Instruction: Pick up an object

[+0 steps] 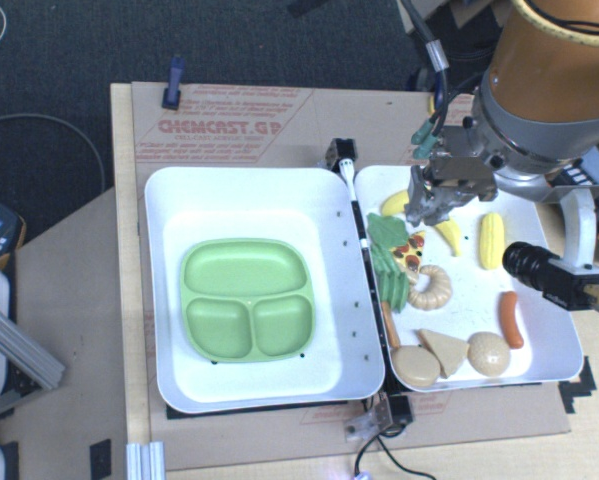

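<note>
The gripper (pixel 426 211) is seen lowered into the right bin (pixel 554 353), poised just above a yellow banana (pixel 445 232) and beside a green leafy toy (pixel 387 246); whether it is released or clenched cannot be told from this angle. A small pizza slice (pixel 411 256) is placed just below it, with a ringed shrimp (pixel 430 286) nearby. An ear of corn (pixel 491 239) is set to the right, and a red sausage (pixel 512 320) lies further down. A tan wedge (pixel 442 350) and two round pale pieces (pixel 488 353) are gathered at the bin's near edge. In the left bin (pixel 169 268), a green divided plate (pixel 247 299) is laid flat. Both bins are carried on a cardboard-topped counter (pixel 229 118).
</note>
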Controlling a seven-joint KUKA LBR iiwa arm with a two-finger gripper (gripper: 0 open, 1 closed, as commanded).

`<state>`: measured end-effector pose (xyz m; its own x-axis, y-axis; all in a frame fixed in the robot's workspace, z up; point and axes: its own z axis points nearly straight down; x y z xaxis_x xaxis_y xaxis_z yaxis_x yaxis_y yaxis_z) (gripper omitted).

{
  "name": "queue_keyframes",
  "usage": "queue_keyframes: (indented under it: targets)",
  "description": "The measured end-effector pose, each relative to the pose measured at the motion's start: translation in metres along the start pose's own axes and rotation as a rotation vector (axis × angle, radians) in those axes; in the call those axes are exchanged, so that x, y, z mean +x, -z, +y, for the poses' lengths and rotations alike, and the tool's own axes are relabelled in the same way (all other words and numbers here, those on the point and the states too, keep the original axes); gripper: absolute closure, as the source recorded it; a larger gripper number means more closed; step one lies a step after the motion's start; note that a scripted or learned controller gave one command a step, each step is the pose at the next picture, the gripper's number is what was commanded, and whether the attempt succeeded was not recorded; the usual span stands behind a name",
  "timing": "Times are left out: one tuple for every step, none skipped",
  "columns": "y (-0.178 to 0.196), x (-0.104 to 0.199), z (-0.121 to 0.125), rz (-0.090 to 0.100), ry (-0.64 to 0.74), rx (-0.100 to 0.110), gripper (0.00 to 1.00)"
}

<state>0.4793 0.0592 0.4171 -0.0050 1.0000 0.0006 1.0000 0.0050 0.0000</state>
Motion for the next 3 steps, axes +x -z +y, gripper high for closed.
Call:
queue_keyframes:
  targets:
    - [0.015, -0.013, 0.000, -0.001, -0.006, -0.004, 1.00]
    - [-0.154, 0.044, -0.003, -0.003, -0.001, 0.018, 1.00]
    - [0.003, -0.016, 0.001, 0.000, -0.010, -0.018, 1.00]
